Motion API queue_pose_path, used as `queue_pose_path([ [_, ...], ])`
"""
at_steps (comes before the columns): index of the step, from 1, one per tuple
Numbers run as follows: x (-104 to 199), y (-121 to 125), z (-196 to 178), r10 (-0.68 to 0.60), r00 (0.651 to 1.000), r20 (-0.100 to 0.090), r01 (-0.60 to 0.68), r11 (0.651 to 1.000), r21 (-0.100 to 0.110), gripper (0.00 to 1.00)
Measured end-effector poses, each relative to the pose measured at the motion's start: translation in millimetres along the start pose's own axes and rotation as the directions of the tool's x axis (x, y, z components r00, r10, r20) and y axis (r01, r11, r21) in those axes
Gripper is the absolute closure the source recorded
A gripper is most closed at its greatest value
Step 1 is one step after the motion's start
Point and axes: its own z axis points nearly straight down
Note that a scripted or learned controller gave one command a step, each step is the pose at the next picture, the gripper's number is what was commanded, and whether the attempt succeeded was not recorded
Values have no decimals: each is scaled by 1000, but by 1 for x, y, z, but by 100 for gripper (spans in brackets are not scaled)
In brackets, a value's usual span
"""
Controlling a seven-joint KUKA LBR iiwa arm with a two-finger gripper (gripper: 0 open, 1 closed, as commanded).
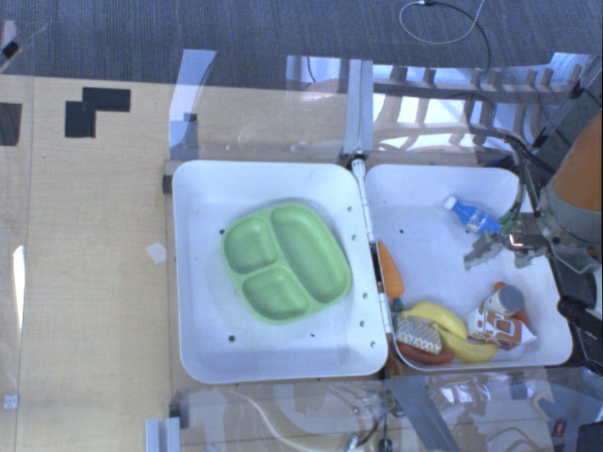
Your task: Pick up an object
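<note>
While hovering low over the right bin (429, 191), reaching in from the right with the gripper (485, 249) pointing leftward. Showing fingers (478, 252) slightly spread and pinching nothing, with bare white bin floor beneath them.

Lying just up and to the left of the fingertips: a small blue bottle (471, 216), long axis slanting from upper left to lower right, its lower end pointing roughly toward the gripper. Sitting nearest of all the objects, probably the likeliest target.

Resting just below the wrist, toward the near right corner: a small milk carton (499, 322), tipped on its side. Lying along the near wall, further from the fingers: a banana (450, 328), touching a packaged snack (417, 335). Hugging the left wall: a carrot (390, 269), long axis running along the divider.

Sitting apart in the left bin (203, 281): a green divided plate (285, 261).

Judging a short shift up-left and a turn across the bottle's axis as the needed move.
</note>
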Motion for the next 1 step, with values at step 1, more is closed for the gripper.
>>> queue_pose_path([
  [1, 1, 2, -11, -4, 1000, 1, 4, 1000, -6, 100],
])
